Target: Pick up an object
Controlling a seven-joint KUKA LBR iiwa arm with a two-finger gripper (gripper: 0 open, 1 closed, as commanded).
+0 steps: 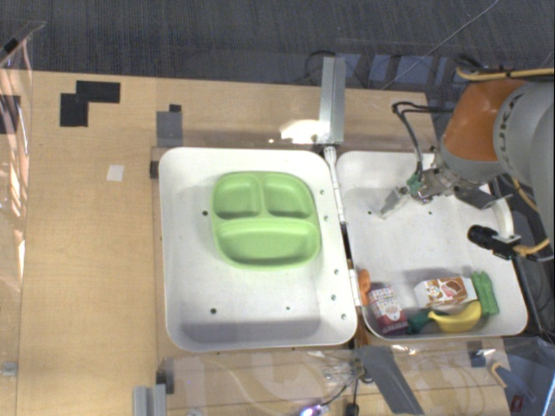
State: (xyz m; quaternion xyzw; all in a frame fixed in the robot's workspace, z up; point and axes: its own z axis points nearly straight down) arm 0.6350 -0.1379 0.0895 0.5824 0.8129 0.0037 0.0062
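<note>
Banana (457,317) untouched at the right bin's (434,232) front edge; gripper (395,202) hovers spread, empty (approach step): next, descend.

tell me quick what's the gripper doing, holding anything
Gripper: over the right bin, nothing seen between its fingers; open or shut cannot be told.

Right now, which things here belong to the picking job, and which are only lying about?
For the job:
- gripper
- banana
- carton
- small packet
- green block
- right bin

Lying about:
- green tray
- left bin
</note>
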